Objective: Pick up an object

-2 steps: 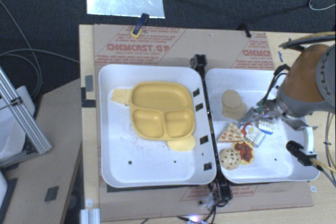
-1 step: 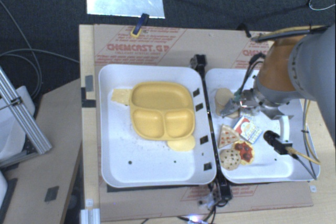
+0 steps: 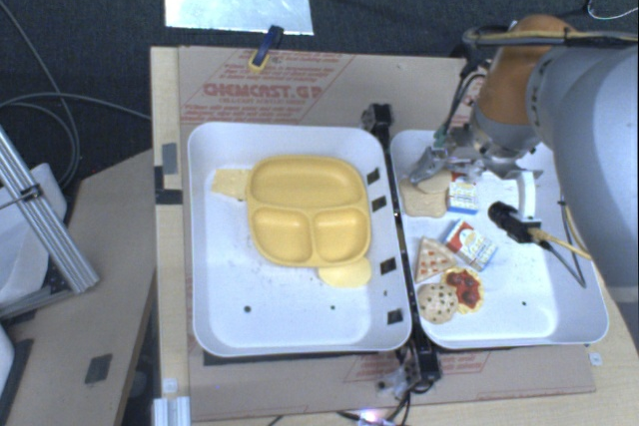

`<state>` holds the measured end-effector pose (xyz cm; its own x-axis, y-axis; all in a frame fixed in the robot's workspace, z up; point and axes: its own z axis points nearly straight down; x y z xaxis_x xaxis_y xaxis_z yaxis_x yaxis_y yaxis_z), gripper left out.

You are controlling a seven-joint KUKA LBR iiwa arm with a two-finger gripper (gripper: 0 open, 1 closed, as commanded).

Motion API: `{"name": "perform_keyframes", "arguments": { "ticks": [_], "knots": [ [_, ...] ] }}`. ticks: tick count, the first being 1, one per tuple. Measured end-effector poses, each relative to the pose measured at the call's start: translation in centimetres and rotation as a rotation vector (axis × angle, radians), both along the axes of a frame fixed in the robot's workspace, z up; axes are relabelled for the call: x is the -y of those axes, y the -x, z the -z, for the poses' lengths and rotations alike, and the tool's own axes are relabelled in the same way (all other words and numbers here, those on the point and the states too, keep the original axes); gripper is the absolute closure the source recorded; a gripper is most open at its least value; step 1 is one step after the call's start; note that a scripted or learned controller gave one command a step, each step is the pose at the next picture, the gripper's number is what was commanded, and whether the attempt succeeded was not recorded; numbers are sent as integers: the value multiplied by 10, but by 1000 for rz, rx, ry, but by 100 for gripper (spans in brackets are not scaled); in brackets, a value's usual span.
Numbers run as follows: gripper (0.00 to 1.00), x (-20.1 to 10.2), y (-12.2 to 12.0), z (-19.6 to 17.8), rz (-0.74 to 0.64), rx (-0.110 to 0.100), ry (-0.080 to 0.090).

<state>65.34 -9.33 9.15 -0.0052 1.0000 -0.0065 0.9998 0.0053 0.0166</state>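
Where gripper (image 3: pixel 431 167) hangs, bin rim (image 3: pixel 424 133) lies close (tan slice (image 3: pixel 424 203) beside)

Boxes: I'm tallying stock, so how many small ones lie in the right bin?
2. The upper box lies right of the toast; the lower box lies beside the pizza slice. The arm may hide more.

A yellow divided tray (image 3: pixel 308 210), its three compartments facing up, lies flat in the middle of the left bin (image 3: pixel 225 304), just left of the frame's centre. A pale yellow flat piece (image 3: pixel 231 183) touches its upper left edge. A second pale piece (image 3: pixel 345 274) pokes out from under its lower edge. In the right bin (image 3: pixel 544 299), right of centre, a tan toast slice (image 3: pixel 427 202) lies uppermost with a white-and-blue box (image 3: pixel 461 196) just beside it. Below these, close together, lie a red-and-white box (image 3: pixel 470 245), a pizza slice (image 3: pixel 431 260), a cookie (image 3: pixel 436 302) and a red-and-yellow piece (image 3: pixel 465 286).
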Motion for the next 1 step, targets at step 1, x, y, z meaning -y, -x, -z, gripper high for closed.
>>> {"name": "perform_keyframes", "arguments": {
  "ticks": [1],
  "knots": [
    [0, 17, -8, -1, 3, -3, -5]
  ]
}}
